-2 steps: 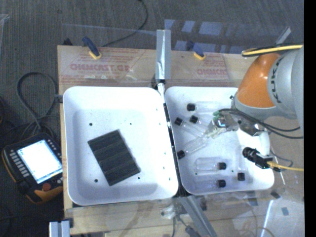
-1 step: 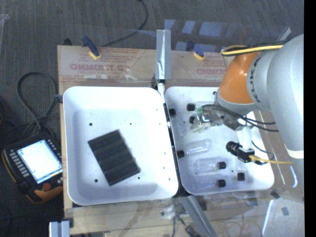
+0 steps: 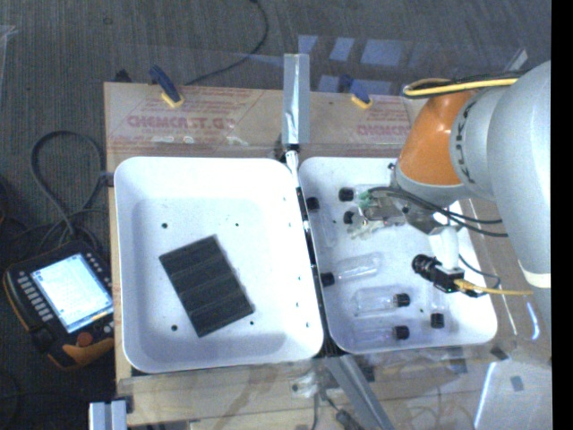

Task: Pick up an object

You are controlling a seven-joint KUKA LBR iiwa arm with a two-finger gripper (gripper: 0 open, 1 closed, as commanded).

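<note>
While the arm reaches in from the right of the frame, its orange band is seen above the upper part of the right bin. The gripper is located in the upper middle of that bin, low over the floor, among small items. Whether it is spread or pressed together cannot be told, as the tool is small and partly blurred, and no object is seen to be held by it.

Several candidate objects are present in the right bin. A clear plastic vial lies just below the gripper. Two further clear vials with black caps lie in the lower part of the bin. Small black caps are scattered near the upper left of the bin, close beside the gripper. A black connector with a yellow lead is seen at the right of the bin; it is judged to belong to the rig's cabling.

A dark ribbed rectangular pad lies flat and tilted in the left bin, well apart from the gripper.

The task is judged to be at the approach or grasp stage. No object is seen lifted clear of a bin floor. Closure on an item, lifting, and confirmation of retention are left to be done. The nearest items are judged to be the likeliest targets.
</note>
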